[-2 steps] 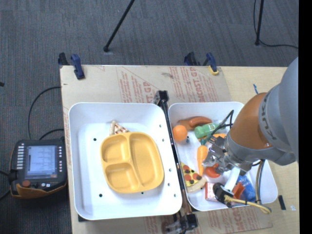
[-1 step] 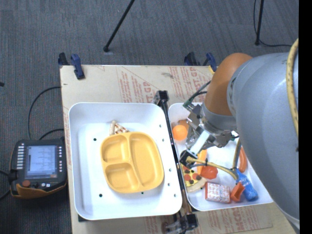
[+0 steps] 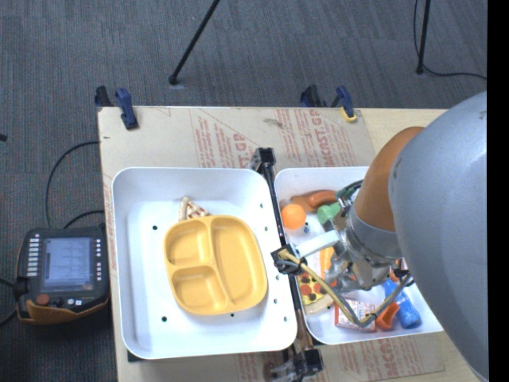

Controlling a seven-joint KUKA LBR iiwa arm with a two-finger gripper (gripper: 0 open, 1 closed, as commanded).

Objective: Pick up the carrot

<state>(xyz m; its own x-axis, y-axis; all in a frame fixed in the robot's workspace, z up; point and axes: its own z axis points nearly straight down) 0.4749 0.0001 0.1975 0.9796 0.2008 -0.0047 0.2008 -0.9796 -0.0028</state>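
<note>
Overhead slant view of the surface (image 3: pixel 199 138) with two white bins side by side. The left bin (image 3: pixel 135 213) carries a yellow divided plate (image 3: pixel 215 263); the right bin (image 3: pixel 314 337) holds a clutter of toy foods. The carrot (image 3: pixel 316 199), an orange tapered piece with a green leafy cap at its right end, lies near the right bin's far edge, just beside a small orange ball (image 3: pixel 293 216) toward the divider between the bins. The arm (image 3: pixel 429 213) covers much of the right bin, and the claw (image 3: pixel 354 275) hangs over the bin's middle, nearer the front edge than the carrot; whether the claw is released or clenched cannot be told, since the wrist hides it. Judged as a toy, the carrot is probably light, stiff and smooth, hence liable to roll or slip; a hold across its thicker mid-body, crosswise to its long axis, would seem surest, clear of the ball.
</note>
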